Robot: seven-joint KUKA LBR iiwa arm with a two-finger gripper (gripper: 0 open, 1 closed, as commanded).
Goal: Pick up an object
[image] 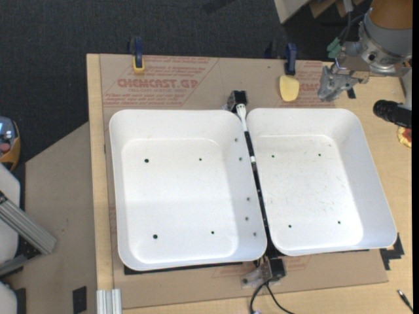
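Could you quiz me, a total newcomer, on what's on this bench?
1. True or false: the gripper hangs over the left bin.
2. Which colour is the small object lying on the board beyond the right bin? A) yellow B) green C) red
3. Fill in: two blue ___ hold the board's far edge.

Key: 1. False; it sits past the right bin's far rim, by the yellow object. 2. A. 3. clamps.

Two bins sit side by side on the bench point(163, 77), left bin point(177, 188) touching right bin point(321, 182). Beyond the right bin's far edge lies a small object point(289, 87), with the gripper point(332, 84) just to its right.
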